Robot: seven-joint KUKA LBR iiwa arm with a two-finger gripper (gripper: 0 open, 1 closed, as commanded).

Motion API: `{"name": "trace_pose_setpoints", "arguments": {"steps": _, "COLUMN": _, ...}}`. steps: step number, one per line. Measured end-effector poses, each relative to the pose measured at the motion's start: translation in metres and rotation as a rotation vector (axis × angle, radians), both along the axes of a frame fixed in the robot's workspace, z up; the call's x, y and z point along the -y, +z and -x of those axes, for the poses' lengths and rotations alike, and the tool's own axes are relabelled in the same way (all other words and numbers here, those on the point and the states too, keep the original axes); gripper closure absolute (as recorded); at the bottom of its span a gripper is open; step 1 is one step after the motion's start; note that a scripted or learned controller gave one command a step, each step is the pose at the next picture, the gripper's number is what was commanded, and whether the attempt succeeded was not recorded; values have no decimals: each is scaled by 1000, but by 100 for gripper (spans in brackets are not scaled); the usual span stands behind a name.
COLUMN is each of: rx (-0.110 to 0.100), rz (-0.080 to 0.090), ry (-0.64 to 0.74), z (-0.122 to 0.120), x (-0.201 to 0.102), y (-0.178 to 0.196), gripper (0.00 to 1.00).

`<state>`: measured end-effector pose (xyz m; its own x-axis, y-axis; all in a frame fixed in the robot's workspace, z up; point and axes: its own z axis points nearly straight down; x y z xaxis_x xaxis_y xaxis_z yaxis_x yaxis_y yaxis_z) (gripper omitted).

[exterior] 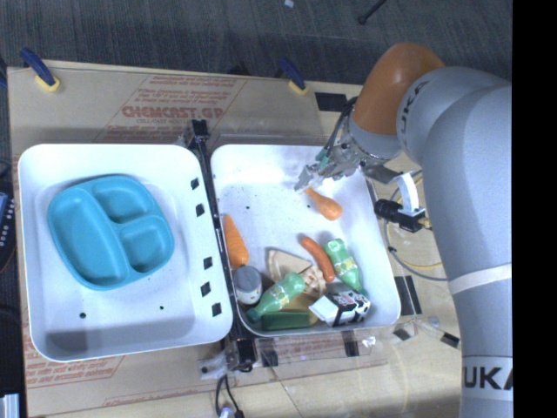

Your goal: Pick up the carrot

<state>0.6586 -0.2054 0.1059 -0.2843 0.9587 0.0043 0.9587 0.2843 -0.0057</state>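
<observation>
Three orange carrot-like pieces lie in the right bin (261, 174). One short carrot (325, 204) rests near the back right, just below and to the right of my gripper (315, 174). A longer carrot (235, 241) lies along the bin's left wall. A third carrot (313, 252) sits at the edge of the pile at the front. My gripper hangs low over the bin's back right part, close to the short carrot. I see nothing held in it. The grey arm (461, 146) comes in from the right and covers the bin's right rim.
A blue divided plate (106, 229) fills much of the left bin (52, 338). At the front of the right bin are two green bottles (283, 293) (343, 265), a grey can (247, 283), a black-and-white box (342, 306) and a dark green item (284, 321).
</observation>
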Motion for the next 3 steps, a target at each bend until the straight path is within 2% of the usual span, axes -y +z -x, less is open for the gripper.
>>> {"name": "trace_pose_setpoints", "arguments": {"steps": 1, "rx": 10, "rz": 5, "ry": -33, "z": -1, "x": -67, "y": 57, "gripper": 100}}
{"name": "trace_pose_setpoints", "arguments": {"steps": 2, "rx": 6, "rz": 4, "ry": -231, "z": 1, "x": -136, "y": 87, "gripper": 100}}
{"name": "trace_pose_setpoints", "arguments": {"steps": 3, "rx": 4, "rz": 5, "ry": -497, "z": 2, "x": -226, "y": 86, "gripper": 100}}
